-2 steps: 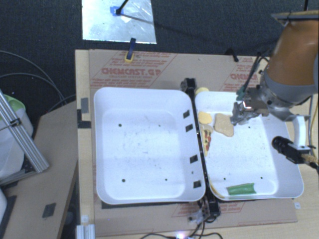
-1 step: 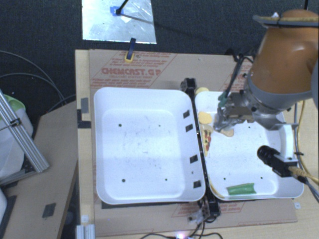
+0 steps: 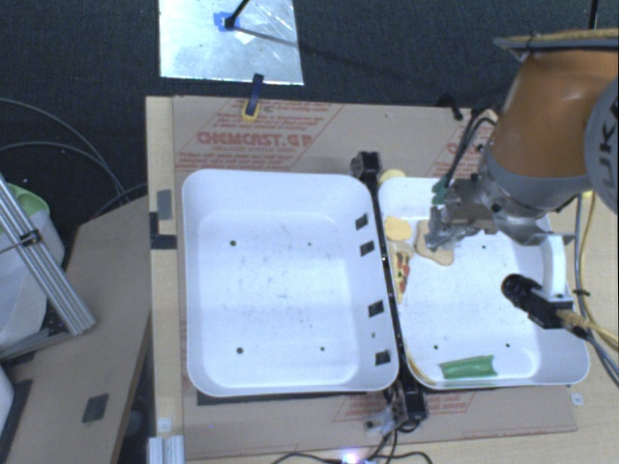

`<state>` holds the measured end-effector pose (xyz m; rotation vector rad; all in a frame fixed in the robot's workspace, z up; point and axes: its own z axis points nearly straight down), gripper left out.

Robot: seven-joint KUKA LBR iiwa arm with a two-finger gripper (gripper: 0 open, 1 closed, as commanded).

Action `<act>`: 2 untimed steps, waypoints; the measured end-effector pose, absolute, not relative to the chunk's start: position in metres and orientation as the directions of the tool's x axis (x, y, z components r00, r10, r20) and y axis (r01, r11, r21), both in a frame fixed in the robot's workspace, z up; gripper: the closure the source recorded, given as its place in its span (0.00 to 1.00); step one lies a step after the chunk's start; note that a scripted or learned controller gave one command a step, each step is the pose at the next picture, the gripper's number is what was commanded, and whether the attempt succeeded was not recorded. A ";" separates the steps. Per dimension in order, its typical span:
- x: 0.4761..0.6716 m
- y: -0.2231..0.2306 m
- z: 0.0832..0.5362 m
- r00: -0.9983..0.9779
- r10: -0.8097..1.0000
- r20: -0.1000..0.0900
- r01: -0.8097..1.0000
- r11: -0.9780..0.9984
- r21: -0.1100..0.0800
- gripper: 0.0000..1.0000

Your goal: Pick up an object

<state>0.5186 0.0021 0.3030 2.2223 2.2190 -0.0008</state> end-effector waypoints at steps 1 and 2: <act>0.486 0.067 0.304 -0.009 1.000 0.002 1.000 0.009 0.001 1.00; 0.488 0.027 0.378 0.002 1.000 0.000 1.000 -0.002 0.011 1.00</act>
